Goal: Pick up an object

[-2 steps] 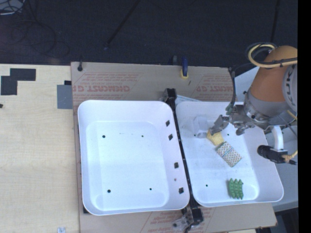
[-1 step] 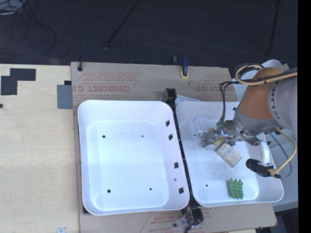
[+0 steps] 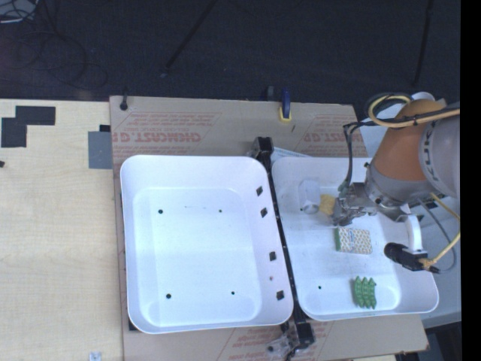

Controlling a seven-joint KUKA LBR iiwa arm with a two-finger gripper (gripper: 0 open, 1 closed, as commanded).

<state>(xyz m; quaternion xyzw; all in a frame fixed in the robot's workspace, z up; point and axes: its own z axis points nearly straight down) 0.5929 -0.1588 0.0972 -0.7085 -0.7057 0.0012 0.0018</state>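
Observation:
The right bin (image 3: pixel 316 307) holds a small yellow block (image 3: pixel 328 203), a clear plastic cup (image 3: pixel 310 195), a white pack with a dotted pattern (image 3: pixel 354 240) and a green knobbly object (image 3: pixel 364 292). My gripper (image 3: pixel 346 210) hangs low in this bin, right beside the yellow block and just above the dotted pack. The arm with its orange band (image 3: pixel 402 149) comes in from the right and covers the bin's far right corner.
The left bin (image 3: pixel 135 201) lies next to the right one, with a black divider rail (image 3: pixel 272 224) between them. A cardboard sheet (image 3: pixel 195 126) lies under both bins. Cables (image 3: pixel 443 250) loop off the wrist on the right.

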